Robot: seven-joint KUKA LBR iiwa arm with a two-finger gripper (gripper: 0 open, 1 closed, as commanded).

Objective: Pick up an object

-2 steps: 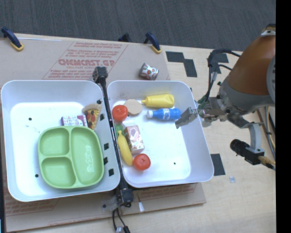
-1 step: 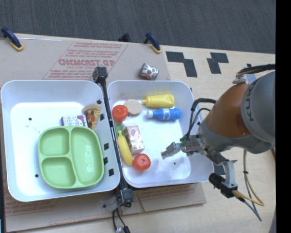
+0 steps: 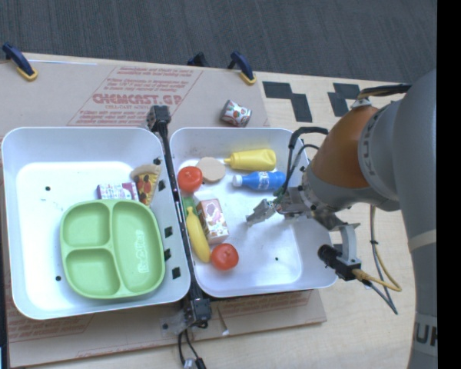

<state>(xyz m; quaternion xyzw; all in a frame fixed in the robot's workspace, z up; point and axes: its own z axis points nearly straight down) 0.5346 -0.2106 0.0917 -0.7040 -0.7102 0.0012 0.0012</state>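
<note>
The arm [image 3: 369,160] reaches in from the right over the right bin [image 3: 292,271], and its pincer [image 3: 260,212] hangs low above the bare floor in the bin's right half, fingers spread apart with nothing between them. Just to its upper left lies a blue bottle with a white cap [image 3: 260,181], and above that a yellow mustard bottle [image 3: 253,160] lies on its side near the bin's far wall. A beige round disc [image 3: 211,169] sits beside a red tomato [image 3: 189,178] at the bin's upper left. Further down, a small pink carton [image 3: 213,219] lies just beside a banana [image 3: 197,237] along the left wall, with a second red ball-shaped fruit [image 3: 224,257] near the banana's lower end. The left bin [image 3: 31,156] holds a green divided plate [image 3: 111,248], with a small packet [image 3: 115,191] and a snack bag [image 3: 146,183] behind it. On the cardboard-covered counter [image 3: 69,91] beyond the bins, a small crumpled can [image 3: 236,114] lies alone.
</note>
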